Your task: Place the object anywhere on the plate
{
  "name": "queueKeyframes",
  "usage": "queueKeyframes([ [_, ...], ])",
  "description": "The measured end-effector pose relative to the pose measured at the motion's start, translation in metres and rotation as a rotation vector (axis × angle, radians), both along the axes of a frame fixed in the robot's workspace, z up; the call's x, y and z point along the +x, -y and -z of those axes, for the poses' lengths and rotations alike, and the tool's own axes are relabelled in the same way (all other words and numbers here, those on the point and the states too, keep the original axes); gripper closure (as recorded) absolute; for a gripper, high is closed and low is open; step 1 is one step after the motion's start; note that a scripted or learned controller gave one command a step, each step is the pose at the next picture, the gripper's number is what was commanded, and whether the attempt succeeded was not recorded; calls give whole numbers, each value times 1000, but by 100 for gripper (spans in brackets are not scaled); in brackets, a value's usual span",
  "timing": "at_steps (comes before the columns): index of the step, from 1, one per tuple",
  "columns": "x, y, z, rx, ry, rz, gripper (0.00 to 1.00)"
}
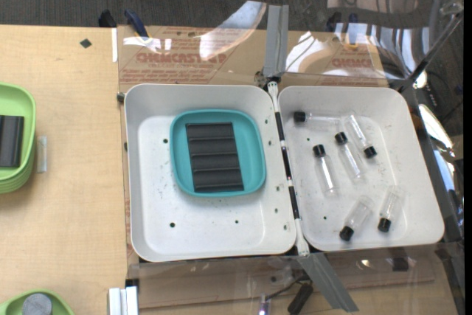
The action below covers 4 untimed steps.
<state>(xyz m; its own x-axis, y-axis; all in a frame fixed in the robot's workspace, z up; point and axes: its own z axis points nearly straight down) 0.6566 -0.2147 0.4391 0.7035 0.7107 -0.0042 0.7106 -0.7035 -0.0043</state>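
a: both white bins sit side by side on the bench (pixel 66 232), and the teal plate (pixel 254 158) lies in the left bin (pixel 147 217), slightly toward its upper half.

b: something is on that plate, a dark ribbed block (pixel 214 156), lying flat and square across the middle. it fills most of the plate's floor.

a: right, so any vial set down there would likely have to rest on the block or squeeze along the rim. my read, anyway.

b: and the vials?

a: all in the right bin (pixel 413 232). clear tubes with black caps, scattered loose. one pair near the middle, the vial (pixel 323 167) and its neighbour (pixel 347 153), lie almost parallel. two more rest low in the bin, close together, caps pointing down the view.

b: they look like they rolled wherever the bin floor let them. and the gripper?

a: nothing to say on whether it's apart or together, i cannot tell from here.

b: so the task looks unstarted: every vial is well apart from the plate, across the wall between the bins.

a: off to the left on the bench, a green tray (pixel 22 103), not involved.
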Motion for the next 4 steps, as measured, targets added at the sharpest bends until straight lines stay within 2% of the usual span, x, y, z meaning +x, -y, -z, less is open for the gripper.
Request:
queueKeyframes([
  [1,-11,3,0,0,0,92,0],
  [3,-5,6,-1,-1,2,289,0],
  [4,-13,8,0,-1,0,401,0],
])
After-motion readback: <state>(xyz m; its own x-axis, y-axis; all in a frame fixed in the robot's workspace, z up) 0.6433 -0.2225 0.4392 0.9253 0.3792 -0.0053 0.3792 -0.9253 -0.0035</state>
